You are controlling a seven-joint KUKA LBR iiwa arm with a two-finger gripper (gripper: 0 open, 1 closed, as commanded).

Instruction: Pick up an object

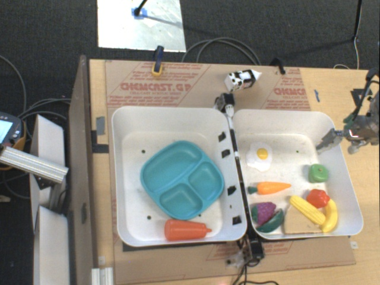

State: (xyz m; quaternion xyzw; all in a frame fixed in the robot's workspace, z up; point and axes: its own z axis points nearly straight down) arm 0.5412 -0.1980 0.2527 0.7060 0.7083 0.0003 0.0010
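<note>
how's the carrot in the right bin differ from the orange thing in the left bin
The carrot in the right bin is slimmer and smaller, with a green end on its left; the orange piece in the left bin is thicker, redder and plain. The carrot lies among other toy foods; the orange piece lies just below the teal tray. Both lie flat, roughly left to right.
</note>
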